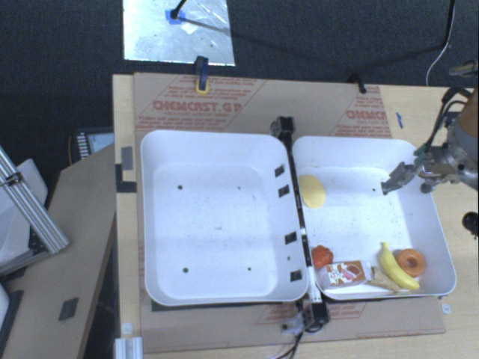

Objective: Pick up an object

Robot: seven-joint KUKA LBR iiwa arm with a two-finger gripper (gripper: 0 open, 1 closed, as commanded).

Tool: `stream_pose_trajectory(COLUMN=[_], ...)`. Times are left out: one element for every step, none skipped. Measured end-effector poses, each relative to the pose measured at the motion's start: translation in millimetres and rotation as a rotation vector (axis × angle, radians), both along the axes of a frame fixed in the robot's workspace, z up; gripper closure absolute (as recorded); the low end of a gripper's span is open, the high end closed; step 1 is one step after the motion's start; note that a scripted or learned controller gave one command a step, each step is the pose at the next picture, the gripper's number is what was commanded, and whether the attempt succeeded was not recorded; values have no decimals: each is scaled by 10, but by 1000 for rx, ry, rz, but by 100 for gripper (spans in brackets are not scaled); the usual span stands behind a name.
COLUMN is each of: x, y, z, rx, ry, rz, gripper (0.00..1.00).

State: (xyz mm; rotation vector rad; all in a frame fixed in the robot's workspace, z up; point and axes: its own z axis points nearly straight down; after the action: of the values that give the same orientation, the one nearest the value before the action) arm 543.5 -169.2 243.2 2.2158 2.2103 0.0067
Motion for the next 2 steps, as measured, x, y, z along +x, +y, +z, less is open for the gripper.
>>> stream_pose_trajectory(x=[-144, -571], y=[659, 574], z=[825, -530], rx=[6, 8], ry=[0, 22], rz=[13, 1], gripper=[0, 0])
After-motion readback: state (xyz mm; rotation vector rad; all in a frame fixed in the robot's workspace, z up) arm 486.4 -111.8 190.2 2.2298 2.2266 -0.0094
